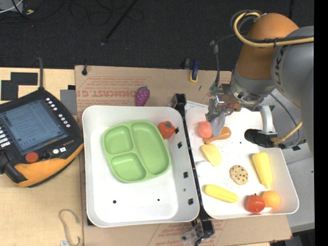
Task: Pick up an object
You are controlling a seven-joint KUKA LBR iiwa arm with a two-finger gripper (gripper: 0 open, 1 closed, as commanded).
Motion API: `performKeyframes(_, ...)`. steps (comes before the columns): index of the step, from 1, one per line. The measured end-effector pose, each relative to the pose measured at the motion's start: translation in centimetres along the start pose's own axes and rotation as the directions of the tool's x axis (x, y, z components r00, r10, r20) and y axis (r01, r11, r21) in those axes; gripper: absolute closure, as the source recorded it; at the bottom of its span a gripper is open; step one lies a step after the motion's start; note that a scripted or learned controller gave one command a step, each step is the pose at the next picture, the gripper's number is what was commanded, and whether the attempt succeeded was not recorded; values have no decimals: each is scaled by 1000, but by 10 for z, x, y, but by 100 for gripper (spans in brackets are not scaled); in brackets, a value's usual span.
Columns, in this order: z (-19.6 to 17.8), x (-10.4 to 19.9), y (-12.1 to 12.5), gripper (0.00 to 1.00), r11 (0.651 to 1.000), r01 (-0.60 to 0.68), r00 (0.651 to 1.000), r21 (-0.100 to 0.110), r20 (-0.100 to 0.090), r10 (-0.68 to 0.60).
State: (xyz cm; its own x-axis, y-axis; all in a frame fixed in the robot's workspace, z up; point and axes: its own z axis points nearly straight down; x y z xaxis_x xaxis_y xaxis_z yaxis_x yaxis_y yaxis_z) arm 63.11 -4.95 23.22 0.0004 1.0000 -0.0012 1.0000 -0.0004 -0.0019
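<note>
My gripper [216, 127] hangs low over the back left of the right bin [287, 188]. Its fingers reach down between a pink rounded object [205, 129] on the left and an orange piece [224, 133] on the right, touching or nearly touching both. Nothing is clearly lifted. Below them lies a pale yellow wedge [211, 154]. Further forward sit a chocolate-chip cookie [239, 175], a yellow corn cob [221, 193], a yellow banana-like piece [262, 169], a red tomato [254, 203] and an orange fruit [271, 199].
The left bin [97, 199] bears a green divided plate [137, 151] and a red strawberry-like toy [166, 129] by its back right corner. A purple grape bunch [142, 96] lies on the cardboard behind. A teach pendant [36, 132] rests at far left.
</note>
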Motion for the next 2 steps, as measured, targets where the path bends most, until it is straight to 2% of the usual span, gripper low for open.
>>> performKeyframes(1, -1, 2, 2, 100, 1000, 1, 1000, 0, 0, -1)
performKeyframes(2, 16, 5, -4, 100, 1000, 0, 1000, 3, -1, 0)
